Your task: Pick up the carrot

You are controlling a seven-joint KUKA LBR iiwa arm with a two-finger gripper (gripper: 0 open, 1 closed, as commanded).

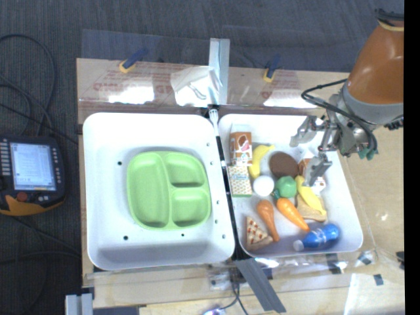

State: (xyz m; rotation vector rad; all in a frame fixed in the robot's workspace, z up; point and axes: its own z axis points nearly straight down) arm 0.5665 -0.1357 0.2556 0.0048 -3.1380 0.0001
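carrot (291,213) lies in the right bin (351,209), just below the green ball (286,187); the hand (315,151) hangs above the ball's upper right, fingers spread, gripping nothing

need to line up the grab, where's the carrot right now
The carrot lies in the right bin, toward its front, between the green ball and the blue bottle.
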